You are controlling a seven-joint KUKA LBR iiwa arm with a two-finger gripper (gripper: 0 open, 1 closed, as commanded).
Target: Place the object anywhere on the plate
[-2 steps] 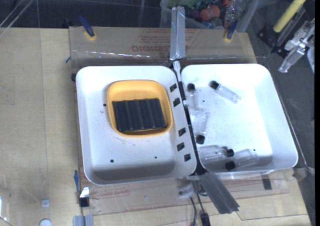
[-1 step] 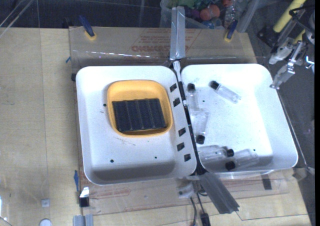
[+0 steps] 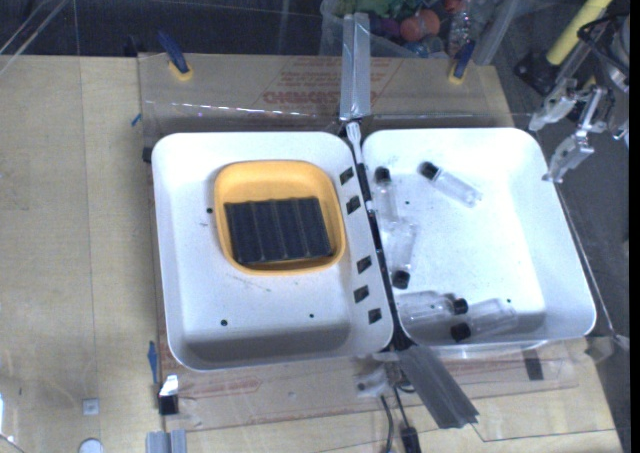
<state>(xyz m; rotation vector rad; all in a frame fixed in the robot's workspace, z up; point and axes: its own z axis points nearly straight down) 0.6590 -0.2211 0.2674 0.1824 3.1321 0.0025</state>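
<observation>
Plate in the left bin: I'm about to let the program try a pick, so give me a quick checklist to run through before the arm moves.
1. Plate sits flat inside the left bin: ok.
2. Plate surface free to take an object: not ok, a dark ribbed block covers most of its middle.
3. Objects available to pick: ok, clear vials with black caps lie in the right bin.
4. Vials separated for a clean grasp: not ok for the two at the front edge, which lie close together.
5. Gripper is outside the bins: ok, off the right bin's far right corner.
6. Gripper holding anything: cannot tell.
</observation>
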